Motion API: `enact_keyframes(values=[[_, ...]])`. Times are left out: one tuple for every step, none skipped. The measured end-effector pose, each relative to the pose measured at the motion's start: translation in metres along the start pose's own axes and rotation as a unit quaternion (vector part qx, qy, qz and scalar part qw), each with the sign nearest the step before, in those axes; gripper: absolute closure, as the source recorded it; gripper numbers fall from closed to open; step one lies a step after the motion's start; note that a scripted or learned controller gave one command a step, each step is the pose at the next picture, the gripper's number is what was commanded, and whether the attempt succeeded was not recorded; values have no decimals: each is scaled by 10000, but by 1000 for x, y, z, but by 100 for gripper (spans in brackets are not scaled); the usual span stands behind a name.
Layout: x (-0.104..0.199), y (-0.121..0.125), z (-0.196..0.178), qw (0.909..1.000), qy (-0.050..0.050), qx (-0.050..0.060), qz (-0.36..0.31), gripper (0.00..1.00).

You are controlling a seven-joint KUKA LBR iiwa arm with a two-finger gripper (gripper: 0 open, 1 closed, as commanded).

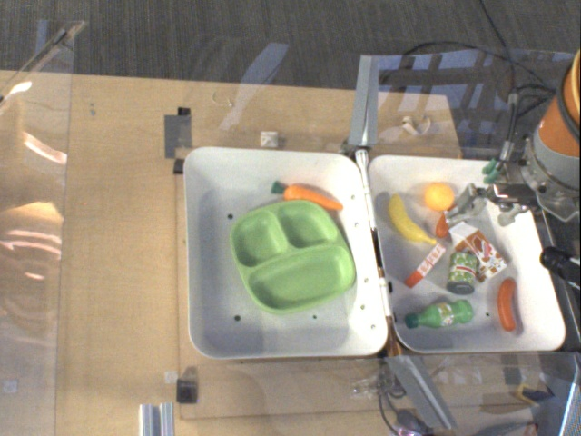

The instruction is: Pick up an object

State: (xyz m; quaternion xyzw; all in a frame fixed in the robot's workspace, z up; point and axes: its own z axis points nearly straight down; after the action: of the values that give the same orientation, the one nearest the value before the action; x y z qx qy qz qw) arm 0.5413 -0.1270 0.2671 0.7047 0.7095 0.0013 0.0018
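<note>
The right bin [545, 334] holds a yellow banana [408, 221], an orange [439, 196], a red-and-white tube [427, 266], a small printed carton [481, 251], a can [462, 272], a green bottle [442, 315] and a red sausage [507, 304]. My gripper [487, 207] hangs over the bin's far right part, just beyond the carton and right of the orange. It is open with nothing between its fingers. In the left bin [204, 271] lies a green divided plate [290, 257] with a carrot [311, 195] at its far edge.
A metal post [363, 107] rises behind the seam between the bins. Cables [472, 57] and a frame stand at the back right. A small white block [269, 139] lies on the bench behind the left bin. Black clamps [182, 130] hold that bin's corners.
</note>
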Motion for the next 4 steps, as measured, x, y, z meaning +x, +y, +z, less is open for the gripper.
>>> enact_keyframes(values=[[-22, 31, 146, 9989, -14, -153, 451, 0], [-24, 54, 152, 9995, -105, -272, -107, 0], [-10, 121, 171, 9971, -35, 1, -765, 0], [-38, 54, 174, 9986, -23, -63, -523, 0]])
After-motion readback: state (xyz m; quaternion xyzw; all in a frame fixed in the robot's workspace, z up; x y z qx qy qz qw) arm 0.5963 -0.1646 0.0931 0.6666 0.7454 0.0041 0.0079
